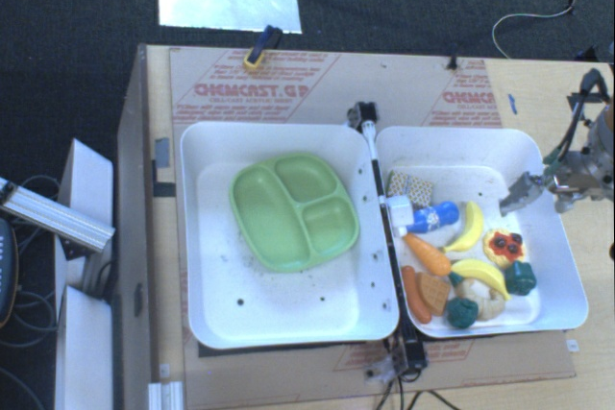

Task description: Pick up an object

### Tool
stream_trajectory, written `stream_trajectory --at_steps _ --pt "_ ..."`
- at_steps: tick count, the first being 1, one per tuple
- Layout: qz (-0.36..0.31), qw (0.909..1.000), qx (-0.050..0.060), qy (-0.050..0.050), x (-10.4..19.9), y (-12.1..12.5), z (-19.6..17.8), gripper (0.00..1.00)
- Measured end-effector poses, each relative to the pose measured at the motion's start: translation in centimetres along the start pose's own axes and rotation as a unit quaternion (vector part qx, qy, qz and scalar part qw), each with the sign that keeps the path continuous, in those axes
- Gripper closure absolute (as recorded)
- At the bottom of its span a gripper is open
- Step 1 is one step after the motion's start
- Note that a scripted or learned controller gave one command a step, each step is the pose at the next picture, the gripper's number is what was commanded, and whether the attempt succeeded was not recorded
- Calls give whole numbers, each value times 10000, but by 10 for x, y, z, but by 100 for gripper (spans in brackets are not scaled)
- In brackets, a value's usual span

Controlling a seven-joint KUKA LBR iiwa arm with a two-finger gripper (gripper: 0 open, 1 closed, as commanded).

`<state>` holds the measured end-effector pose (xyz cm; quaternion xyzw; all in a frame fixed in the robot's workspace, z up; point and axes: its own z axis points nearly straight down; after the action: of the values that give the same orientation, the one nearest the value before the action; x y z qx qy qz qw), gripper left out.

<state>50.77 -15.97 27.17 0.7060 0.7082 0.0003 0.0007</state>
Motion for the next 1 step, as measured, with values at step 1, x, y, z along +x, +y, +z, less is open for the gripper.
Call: stream_trajectory --at_steps 1 --pt "13 10000 8 1 -47 -22 131 0"
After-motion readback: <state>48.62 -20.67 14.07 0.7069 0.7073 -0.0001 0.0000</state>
